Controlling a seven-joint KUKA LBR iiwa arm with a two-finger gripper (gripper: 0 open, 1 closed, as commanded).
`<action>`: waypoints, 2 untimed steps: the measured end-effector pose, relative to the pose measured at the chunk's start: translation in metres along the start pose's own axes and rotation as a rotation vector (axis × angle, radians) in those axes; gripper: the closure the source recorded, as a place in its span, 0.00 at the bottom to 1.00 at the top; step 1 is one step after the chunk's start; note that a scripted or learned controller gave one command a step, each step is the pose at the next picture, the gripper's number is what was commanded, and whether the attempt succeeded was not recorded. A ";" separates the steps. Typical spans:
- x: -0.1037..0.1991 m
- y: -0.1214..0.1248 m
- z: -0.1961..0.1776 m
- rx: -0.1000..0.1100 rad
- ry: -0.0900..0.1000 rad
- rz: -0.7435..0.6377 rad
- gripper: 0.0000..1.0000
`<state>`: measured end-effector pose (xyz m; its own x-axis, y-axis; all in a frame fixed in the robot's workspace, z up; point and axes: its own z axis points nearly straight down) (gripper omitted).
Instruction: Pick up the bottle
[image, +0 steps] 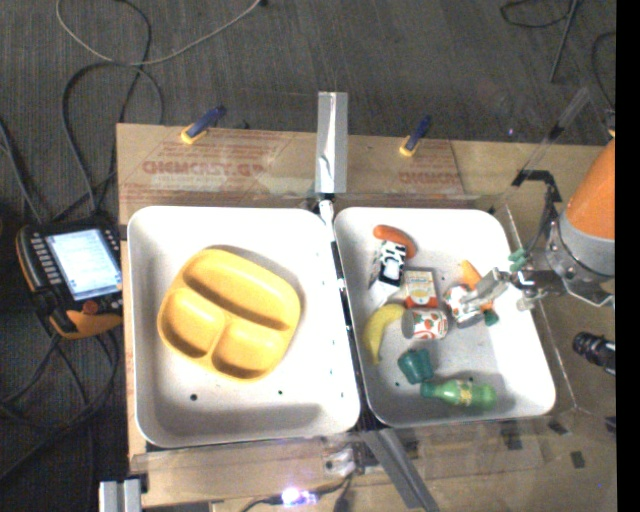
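The bottle (458, 392) is green with a yellow label and lies on its side near the front edge of the right bin (520, 380). My gripper (488, 288) hangs over the right part of that bin, well behind the bottle and apart from it. It sits just above a small red and white item (462, 303) and beside an orange carrot (470, 272). Nothing of the bottle is between the gripper's parts.
The right bin also holds a teal cup (413, 362) touching the bottle's neck end, a banana (378, 328), a red and white can (428, 323), a small carton (420, 288) and a sausage (393, 236). The left bin (150, 400) holds a yellow divided plate (232, 312).
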<state>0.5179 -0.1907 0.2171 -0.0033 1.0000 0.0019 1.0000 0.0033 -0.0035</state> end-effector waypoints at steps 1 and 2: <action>0.066 -0.032 0.085 0.002 0.000 -0.075 0.00; 0.084 -0.031 0.128 -0.012 -0.003 0.181 0.00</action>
<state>0.4860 -0.1071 0.0898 0.1767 0.9843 -0.0002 0.9842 -0.1767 0.0087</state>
